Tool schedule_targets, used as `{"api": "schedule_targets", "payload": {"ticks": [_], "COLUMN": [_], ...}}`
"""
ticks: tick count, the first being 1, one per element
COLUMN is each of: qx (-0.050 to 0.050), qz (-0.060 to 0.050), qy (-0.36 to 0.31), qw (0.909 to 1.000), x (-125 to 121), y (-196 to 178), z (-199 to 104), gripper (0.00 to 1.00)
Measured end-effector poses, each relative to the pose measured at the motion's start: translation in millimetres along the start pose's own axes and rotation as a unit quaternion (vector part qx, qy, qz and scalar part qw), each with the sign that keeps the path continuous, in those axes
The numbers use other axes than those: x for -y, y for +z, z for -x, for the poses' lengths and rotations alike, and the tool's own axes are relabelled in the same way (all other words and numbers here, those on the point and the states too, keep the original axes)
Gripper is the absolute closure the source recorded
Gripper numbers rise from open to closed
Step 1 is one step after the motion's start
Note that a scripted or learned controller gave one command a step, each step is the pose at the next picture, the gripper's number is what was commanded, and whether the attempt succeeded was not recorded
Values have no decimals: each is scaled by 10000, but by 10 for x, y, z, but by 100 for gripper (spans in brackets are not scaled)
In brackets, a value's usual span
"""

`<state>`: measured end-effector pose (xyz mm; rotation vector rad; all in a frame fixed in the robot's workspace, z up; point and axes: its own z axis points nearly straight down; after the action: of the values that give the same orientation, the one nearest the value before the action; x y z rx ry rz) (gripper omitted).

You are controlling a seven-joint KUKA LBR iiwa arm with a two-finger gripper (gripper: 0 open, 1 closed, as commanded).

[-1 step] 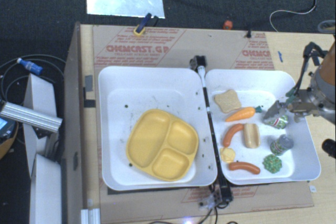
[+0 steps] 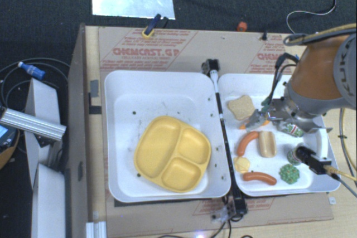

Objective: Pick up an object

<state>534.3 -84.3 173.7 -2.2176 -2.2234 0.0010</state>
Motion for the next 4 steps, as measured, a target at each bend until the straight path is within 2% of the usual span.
{"api": "schedule_targets", "payload": {"ticks": [1,2,3,4], "qx": [2,3,2,11], "qz": [1,16,28,80], "qy": [8,2,-6,-12], "qw": [10000,10000,10000,10000], "x": [-187,-198,-433,-609], "y": [786,677,-477,635], "z": [124,124,-357,436], "gripper": [0,100,100,100]}}
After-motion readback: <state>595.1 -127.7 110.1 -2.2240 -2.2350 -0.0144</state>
